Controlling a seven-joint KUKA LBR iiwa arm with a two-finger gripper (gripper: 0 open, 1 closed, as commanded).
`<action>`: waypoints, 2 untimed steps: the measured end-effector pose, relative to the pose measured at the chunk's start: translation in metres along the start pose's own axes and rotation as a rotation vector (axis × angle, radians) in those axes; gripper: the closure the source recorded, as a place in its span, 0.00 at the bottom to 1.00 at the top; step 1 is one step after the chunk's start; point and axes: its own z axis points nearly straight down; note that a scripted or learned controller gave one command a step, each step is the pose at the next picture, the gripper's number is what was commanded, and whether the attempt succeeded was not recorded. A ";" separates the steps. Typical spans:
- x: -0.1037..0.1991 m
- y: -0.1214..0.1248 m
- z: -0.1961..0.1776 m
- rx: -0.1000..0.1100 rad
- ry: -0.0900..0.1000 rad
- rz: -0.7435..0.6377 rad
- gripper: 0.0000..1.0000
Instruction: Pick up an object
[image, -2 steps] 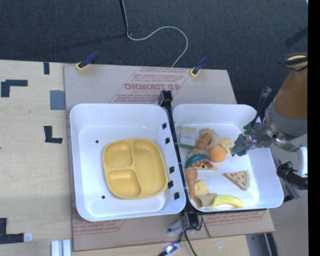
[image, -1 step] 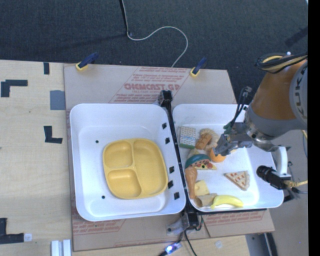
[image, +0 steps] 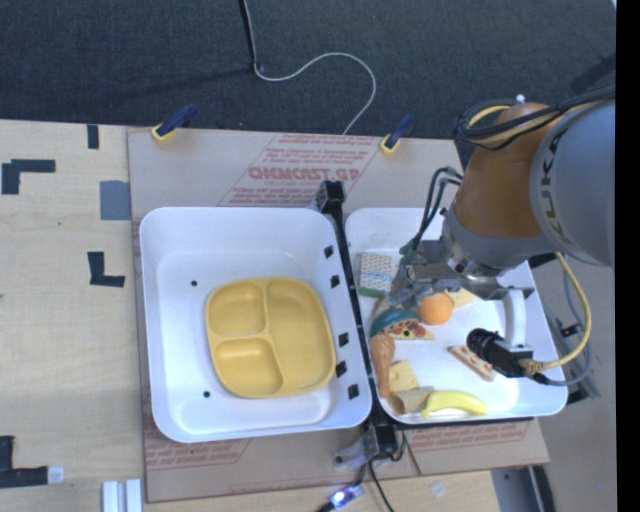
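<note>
The right bin (image: 540, 400) holds small toy foods: an orange ball (image: 436, 309), a pizza slice (image: 403, 326), a carrot-like orange piece (image: 383, 362), a cheese wedge (image: 402, 376), a banana (image: 452, 404), a waffle-patterned square (image: 375, 269) and a brown cracker stick (image: 470, 361). My gripper (image: 418, 281) hangs low over the bin's left-centre, right beside the orange ball and above the pizza slice. The bulky grey and orange wrist hides much of it. I see nothing clearly held.
The left bin (image: 170, 300) holds a yellow divided plate (image: 268, 335). A black divider (image: 340, 290) runs between the bins. A black cable part (image: 495, 350) and a yellow hose (image: 570, 340) hang by the wrist over the right bin. Cardboard lies beneath both bins.
</note>
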 end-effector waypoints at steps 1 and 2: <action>0.047 0.005 0.009 0.001 -0.002 0.002 1.00; 0.065 0.016 0.001 -0.001 -0.002 0.004 1.00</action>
